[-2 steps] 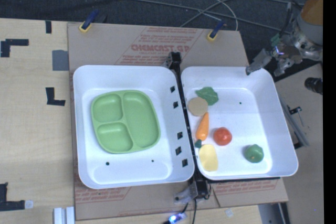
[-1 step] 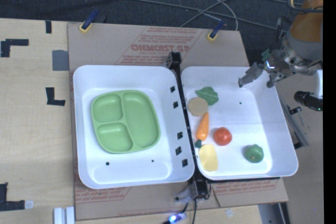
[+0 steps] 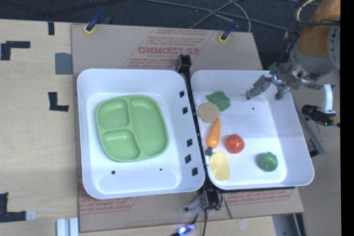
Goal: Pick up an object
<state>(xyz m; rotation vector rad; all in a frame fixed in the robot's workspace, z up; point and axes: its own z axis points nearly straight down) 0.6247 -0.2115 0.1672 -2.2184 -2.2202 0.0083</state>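
Over the far right corner of the right bin (image 3: 293, 135) hangs the hand (image 3: 267, 87), its two dark fingers splayed apart with nothing between them. It sits above bare white floor, near the bin's back edge, so it has hold of nothing and touches nothing I can make out.

From the fixed camera looking down, every candidate for picking lies forward and to the left of the hand. Nearest is the green leafy piece (image 3: 218, 99), just off its left finger's side but clearly apart from it. Touching that piece's near edge is a tan round disc (image 3: 208, 112), and right below the disc an orange carrot (image 3: 213, 132) lies slanted. A red tomato (image 3: 235, 143) sits beside the carrot, a yellow piece (image 3: 219, 166) lies nearest the front wall, and a green pepper (image 3: 267, 161) rests alone, well forward of the hand.

Most of these crowd along the divider between the bins, which I reckon makes a clean grip harder; the pepper and tomato stand freer. The spread fingers look ready for a descent, so I judge the pick not yet begun.

Well to the hand's left, the left bin (image 3: 88, 119) carries a green divided tray (image 3: 131, 127), lying flat in its middle.
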